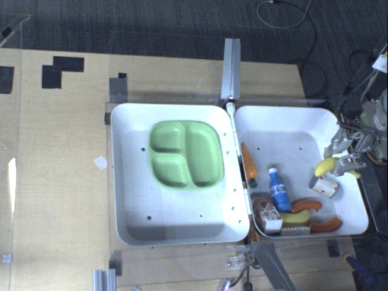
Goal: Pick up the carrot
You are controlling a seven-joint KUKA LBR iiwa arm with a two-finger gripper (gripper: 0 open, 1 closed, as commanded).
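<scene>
The orange carrot [247, 162] lies lengthwise against the left wall of the right bin [291, 126], its thick end toward the front. My gripper [337, 155] hovers over the right side of that bin, far to the right of the carrot. It is open, with nothing between the fingers. A small yellow banana-like piece [324, 167] lies just below and left of the fingertips, with a white piece [326, 188] in front of it.
A blue bottle [279, 190] stands right of the carrot. Two red sausages [306, 206], a yellow piece [295, 217] and a brown packet [267, 214] crowd the bin's front. A green divided plate [185, 154] sits in the left bin [130, 180].
</scene>
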